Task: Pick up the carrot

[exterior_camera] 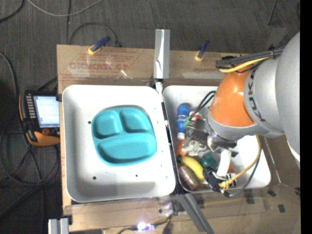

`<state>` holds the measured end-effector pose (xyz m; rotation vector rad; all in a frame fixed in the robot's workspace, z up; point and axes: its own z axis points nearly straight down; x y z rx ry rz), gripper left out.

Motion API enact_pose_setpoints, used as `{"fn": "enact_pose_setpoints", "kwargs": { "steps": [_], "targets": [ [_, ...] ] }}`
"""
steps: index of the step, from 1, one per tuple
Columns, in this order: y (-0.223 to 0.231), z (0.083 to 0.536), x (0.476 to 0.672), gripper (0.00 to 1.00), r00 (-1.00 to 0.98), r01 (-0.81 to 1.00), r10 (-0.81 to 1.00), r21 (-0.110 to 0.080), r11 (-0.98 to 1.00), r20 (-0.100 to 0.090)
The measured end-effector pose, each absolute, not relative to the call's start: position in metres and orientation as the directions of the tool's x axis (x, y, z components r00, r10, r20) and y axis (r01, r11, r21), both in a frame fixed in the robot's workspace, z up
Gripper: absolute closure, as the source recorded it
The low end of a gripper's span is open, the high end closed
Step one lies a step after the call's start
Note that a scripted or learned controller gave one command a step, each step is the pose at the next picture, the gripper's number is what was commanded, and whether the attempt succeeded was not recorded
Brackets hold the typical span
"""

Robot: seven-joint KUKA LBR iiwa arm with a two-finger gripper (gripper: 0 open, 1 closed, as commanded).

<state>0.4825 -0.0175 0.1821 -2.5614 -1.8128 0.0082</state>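
Note:
A small orange piece that looks like the carrot lies against the left wall of the right bin, partly covered by other items. My gripper is down in this bin just right of the carrot, under the orange wrist band. The wrist hides its tips, and I see nothing held. A blue bottle lies just behind the carrot, and a yellow fruit lies in front of it.
A teal object and a brown item crowd the right bin's front left. The left bin holds a turquoise divided plate. A handheld pendant sits left of the bench.

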Motion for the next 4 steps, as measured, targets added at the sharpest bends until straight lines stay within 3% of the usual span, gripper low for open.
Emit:
{"fn": "enact_pose_setpoints", "kwargs": {
  "steps": [2,4],
  "targets": [
    [-0.005,0.182,0.483,1.0,0.394,0.919,0.919,-0.005,-0.394,-0.003],
    [-0.047,0.183,0.483,1.0,0.369,0.93,0.93,-0.004,-0.369,-0.003]
  ]
}}
